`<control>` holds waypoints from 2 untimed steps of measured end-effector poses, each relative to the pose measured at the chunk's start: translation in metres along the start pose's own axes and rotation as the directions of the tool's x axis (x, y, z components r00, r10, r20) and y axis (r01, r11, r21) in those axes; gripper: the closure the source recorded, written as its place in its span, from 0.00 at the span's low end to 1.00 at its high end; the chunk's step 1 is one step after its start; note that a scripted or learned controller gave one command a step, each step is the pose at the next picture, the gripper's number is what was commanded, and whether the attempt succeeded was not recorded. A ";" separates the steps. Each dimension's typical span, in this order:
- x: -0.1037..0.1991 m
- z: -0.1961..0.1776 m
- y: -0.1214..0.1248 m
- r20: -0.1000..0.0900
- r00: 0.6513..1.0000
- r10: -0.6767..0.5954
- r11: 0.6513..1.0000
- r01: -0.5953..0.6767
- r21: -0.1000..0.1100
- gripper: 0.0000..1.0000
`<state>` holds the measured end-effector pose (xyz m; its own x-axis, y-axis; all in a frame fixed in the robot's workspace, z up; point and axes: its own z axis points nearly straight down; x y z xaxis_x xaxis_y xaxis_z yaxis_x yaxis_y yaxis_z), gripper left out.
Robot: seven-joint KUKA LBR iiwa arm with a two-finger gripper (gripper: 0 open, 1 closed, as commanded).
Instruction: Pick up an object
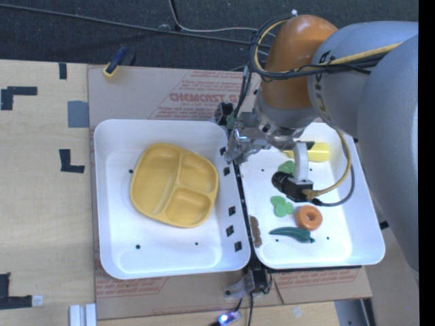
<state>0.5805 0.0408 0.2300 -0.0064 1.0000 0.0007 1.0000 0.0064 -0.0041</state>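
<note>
The gripper (236, 147) hangs at the far end of the divide where the two white bins meet, its tip low over the adjoining rims. Its metal parts crowd together under the wrist, so I cannot tell whether it is open or closed, and nothing can be seen held in it.

The left bin (102, 202) holds one thing: a yellow divided plate (175, 184), lying flat near the bin's middle, with its right edge close to the divide and near the gripper.

The right bin (360, 240) holds the smaller objects. A yellow block (318, 153) lies toward the far side, to the right of the gripper and partly behind the arm. A green leafy piece (281, 206) sits near the middle of the bin, with an orange ring (309, 217) just beside it on the right. Nearer than both lies a dark green pod-shaped piece (292, 233), stretched left to right and just beside the ring. A small brown thing (255, 229), perhaps a short stick, lies along the bin's left wall at the near end. All of these lie apart from the gripper.
</note>
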 end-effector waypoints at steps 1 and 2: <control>0.054 -0.001 0.022 -0.001 1.000 -0.001 1.000 0.001 -0.004 1.00; 0.051 -0.001 0.022 0.001 1.000 0.004 1.000 -0.004 -0.002 0.00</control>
